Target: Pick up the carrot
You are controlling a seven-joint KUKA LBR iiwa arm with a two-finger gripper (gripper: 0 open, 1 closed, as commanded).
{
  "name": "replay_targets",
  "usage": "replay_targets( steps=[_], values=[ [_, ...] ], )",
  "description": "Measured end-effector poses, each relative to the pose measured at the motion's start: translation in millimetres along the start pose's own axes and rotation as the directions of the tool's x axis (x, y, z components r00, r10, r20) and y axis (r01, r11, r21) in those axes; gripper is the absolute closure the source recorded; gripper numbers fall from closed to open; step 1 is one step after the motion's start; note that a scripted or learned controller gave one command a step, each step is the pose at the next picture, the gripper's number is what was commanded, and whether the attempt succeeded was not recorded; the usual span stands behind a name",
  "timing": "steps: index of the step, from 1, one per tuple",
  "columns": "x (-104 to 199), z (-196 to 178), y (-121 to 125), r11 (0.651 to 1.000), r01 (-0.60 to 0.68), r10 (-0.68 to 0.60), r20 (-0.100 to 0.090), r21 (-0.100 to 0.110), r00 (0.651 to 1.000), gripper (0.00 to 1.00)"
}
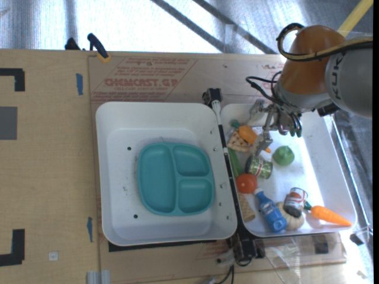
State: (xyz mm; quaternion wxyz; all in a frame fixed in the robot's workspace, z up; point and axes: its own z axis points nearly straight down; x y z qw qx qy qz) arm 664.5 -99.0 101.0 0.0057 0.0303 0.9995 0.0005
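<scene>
Bench top is tan cardboard-like board (47, 176) with black corner marks and bits of blue tape; red print runs across the sheet behind the bins, and beyond that a grey, streaky floor. Two white bins side by side. Left bin (112, 158) holds a teal divided plate (175, 178), three compartments. Right bin (331, 176) holds the clutter.

Near edge of right bin: carrot (329, 215) lies flat in the near right corner, long axis roughly left-right, slightly slanted, thick end with green stub toward the can, tip pointing right toward the bin wall. Just left of it a small can (294, 201) and a blue bottle (271, 212) (bottle lies tilted). Further back: red tomato (247, 183), green-labelled jar (260, 167), green round fruit (284, 155), orange piece (247, 134) near the far left corner.

Gripper (265, 142) hangs over the far part of the right bin, well apart from the carrot; cannot tell how wide the fingers stand. Arm with orange band (314, 49) behind it.
</scene>
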Motion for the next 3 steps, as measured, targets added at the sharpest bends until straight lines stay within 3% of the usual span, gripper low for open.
replay_targets(
  steps=[1, 2, 3],
  values=[
    [1.8, 10.7, 2.2, 0.993, -0.121, 0.121, -0.009, -0.001, 0.993, 0.0],
    [26.3, 11.6, -1.5, 0.952, -0.307, 0.307, -0.001, 0.0, 0.952, 0.0],
    [21.7, -3.2, -1.4, 0.952, -0.306, 0.306, 0.013, -0.002, 0.952, 1.0]
  ],
)
